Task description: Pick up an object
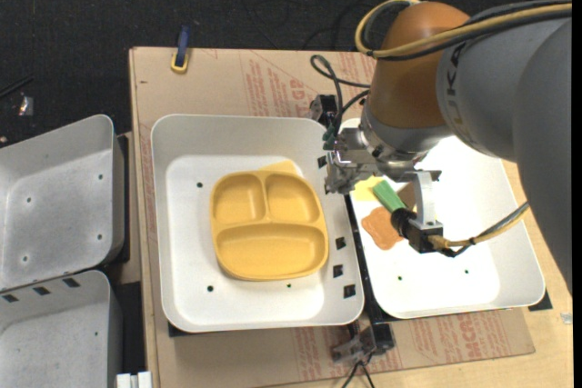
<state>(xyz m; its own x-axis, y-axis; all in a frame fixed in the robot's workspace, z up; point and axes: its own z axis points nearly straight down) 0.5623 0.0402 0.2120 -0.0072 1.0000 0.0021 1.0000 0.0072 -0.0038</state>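
Note:
A yellow divided plate (269,225) lies flat in the left white bin (182,286). In the right bin (473,286), at its left side, lie a green stick-like object (389,197), a flat orange piece (382,228) and a pale yellow item (366,189), all close together. My gripper (377,173) hangs low over this cluster, at the bin's left wall. The wrist and orange band hide its lower part from view. I see nothing held in it.
The grey arm (509,77) crosses the right bin from the upper right and covers its back half. A cable (473,236) loops from the wrist over the bin floor. Two more white bins (55,195) stand off the bench at the left.

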